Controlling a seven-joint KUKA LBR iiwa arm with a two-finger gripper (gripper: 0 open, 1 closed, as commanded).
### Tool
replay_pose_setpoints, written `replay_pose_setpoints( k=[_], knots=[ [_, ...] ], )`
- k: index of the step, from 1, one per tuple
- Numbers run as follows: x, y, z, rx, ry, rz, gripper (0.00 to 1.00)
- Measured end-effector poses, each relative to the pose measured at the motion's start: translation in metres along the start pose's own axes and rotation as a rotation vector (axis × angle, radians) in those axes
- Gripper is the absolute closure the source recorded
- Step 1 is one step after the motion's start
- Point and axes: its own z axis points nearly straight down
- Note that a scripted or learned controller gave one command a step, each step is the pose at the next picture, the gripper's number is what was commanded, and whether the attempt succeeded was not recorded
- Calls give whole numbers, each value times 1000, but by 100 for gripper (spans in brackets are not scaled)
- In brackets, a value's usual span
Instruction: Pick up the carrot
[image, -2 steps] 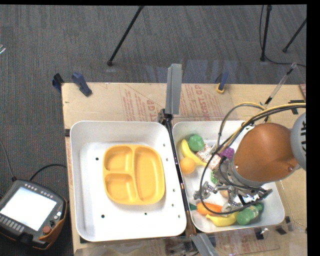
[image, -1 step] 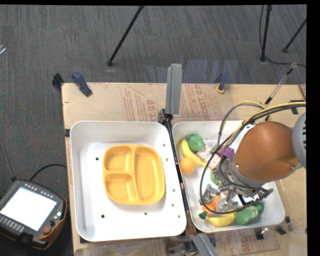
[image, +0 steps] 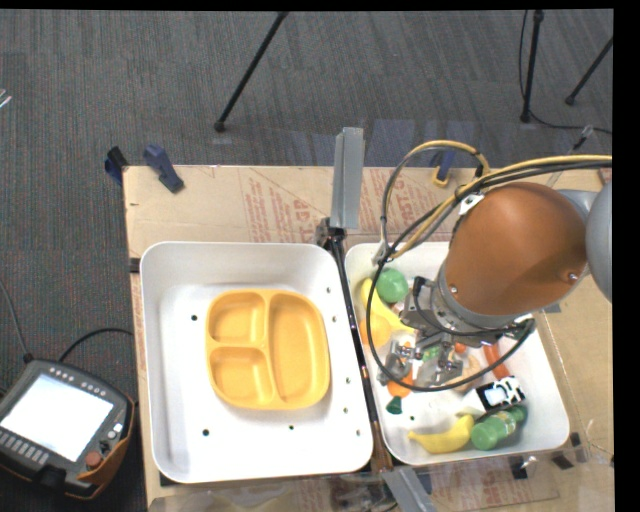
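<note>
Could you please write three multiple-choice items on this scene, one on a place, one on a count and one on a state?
1. Where does the yellow tray lie?
A. in the left bin
B. in the right bin
C. on the floor

2. How many compartments does the yellow tray have?
A. two
B. three
C. five

3. How does the banana stand to the arm?
A. it lies in the right bin, apart from the arm
B. it hangs from the wrist
C. it rests on the orange band

Answers: 1 A, since the tray sits inside the left bin. 2 B, since two small sections and one long section show. 3 A, since the banana lies near the bin's front edge, below the arm in the picture.
</note>
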Motion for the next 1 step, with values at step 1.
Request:
replay_pose_setpoints(
  k=[1],
  knots=[
    [-7,42,2,-6,0,-419,100]
  ],
)
